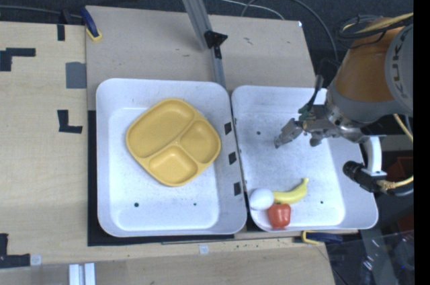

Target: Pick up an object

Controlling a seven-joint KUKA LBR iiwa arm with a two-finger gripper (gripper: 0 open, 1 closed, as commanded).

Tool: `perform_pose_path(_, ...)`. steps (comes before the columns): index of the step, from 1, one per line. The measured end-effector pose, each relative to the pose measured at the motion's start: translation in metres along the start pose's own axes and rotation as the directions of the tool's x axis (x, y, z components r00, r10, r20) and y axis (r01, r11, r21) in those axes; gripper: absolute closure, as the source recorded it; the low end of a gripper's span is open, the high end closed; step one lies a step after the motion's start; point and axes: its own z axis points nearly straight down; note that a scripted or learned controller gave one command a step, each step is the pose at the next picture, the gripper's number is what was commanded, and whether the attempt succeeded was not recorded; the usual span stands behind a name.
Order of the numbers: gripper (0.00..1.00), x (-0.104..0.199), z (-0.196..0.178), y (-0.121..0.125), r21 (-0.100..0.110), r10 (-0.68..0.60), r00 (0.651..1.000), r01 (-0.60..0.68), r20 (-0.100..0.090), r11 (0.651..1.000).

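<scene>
A yellow banana, a white ball-like object and a red fruit-like object lie together in the near left corner of the right bin. My gripper hovers over the middle of that bin, pointing left, some way behind the banana. I see nothing held in it. The left bin holds a yellow divided plate.
A grey metal post slants up from the seam behind the bins. The arm's orange and grey body covers the right bin's far right side. Cables hang by its right rim.
</scene>
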Motion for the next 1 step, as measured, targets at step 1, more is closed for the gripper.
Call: perform_pose_path(1,0.0,-0.0001,0.0,0.0,0.0,0.0,1.0,0.0,0.0,1.0)
